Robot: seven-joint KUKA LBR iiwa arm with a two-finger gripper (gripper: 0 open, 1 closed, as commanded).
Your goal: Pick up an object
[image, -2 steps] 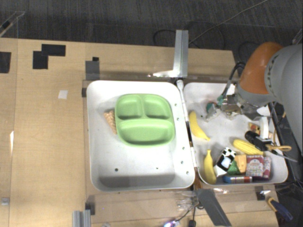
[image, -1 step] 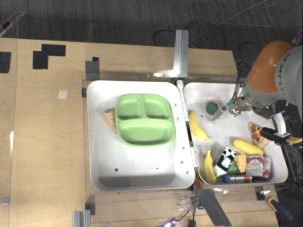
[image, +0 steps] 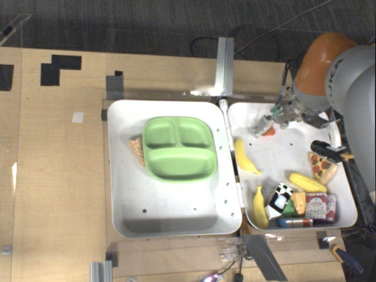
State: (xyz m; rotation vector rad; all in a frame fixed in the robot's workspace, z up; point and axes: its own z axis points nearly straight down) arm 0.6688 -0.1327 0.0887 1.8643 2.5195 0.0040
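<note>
Camera view, for your record: gripper [image: 265, 124] low in the right bin [image: 350, 213], beside a small red object [image: 268, 131]; jaw state cannot be told.

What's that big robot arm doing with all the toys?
The robot arm is reaching into the right bin from the right. Its end effector sits low near the back, beside a small red thing; nothing shows between its fingers. Two bananas, a corn cob, a pizza slice and a little box lie in that bin. The left bin holds a green tray.
</note>
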